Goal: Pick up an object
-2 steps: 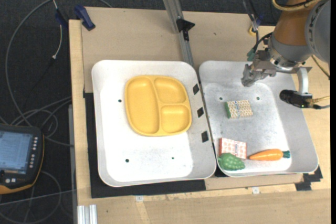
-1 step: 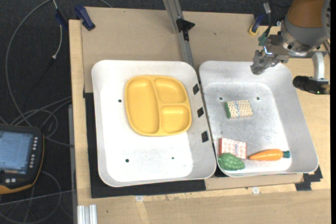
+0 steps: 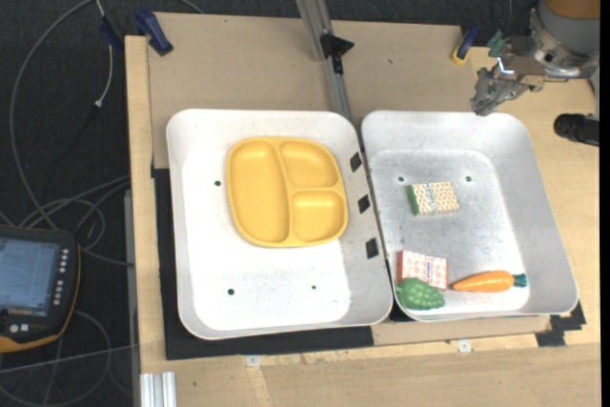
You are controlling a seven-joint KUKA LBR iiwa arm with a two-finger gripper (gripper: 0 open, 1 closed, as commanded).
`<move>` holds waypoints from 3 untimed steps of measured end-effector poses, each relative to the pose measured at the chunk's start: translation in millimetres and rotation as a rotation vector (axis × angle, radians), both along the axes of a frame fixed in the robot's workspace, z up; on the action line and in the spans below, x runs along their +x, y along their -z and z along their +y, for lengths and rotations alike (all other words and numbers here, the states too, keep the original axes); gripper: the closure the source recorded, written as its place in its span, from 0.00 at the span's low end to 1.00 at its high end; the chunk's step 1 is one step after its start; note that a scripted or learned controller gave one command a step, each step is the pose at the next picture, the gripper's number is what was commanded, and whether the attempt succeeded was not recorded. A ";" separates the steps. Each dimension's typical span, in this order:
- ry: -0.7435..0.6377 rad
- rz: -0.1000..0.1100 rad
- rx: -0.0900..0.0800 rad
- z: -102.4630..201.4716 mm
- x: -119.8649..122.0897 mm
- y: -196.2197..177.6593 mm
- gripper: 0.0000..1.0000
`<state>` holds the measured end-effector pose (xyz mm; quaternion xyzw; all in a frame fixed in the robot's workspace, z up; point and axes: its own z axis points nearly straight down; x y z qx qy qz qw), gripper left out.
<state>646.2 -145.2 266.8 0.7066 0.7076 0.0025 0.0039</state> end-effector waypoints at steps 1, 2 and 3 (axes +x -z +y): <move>-0.006 0.010 0.005 62.1 -6.0 -1.5 1.00; -0.005 0.013 0.005 113.8 -24.4 10.9 1.00; -0.005 0.012 0.006 164.3 -38.8 5.9 1.00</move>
